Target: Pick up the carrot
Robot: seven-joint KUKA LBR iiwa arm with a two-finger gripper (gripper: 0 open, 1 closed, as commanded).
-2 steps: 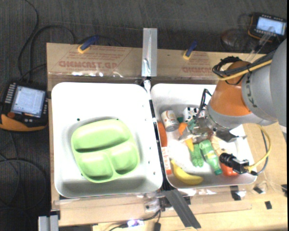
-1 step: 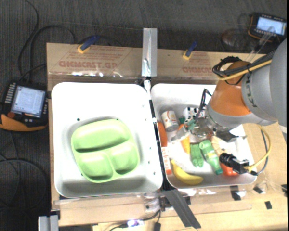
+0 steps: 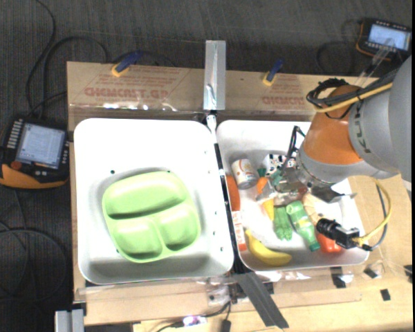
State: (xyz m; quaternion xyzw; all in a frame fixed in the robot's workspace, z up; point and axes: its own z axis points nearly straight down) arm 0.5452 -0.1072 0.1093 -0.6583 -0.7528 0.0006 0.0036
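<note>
Tool (image 3: 281, 179) low in right bin (image 3: 228, 138) beside carrot (image 3: 262, 185).

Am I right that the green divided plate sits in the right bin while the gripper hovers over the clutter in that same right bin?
Not quite: the green plate sits in the left bin, as the camera view shows. The rest holds: the gripper is over the clutter in the right bin, among it a banana and a can.

Cardboard-covered bench (image 3: 159, 88) with left white bin (image 3: 90, 144) and right white bin (image 3: 228, 140) touching side by side.
</note>
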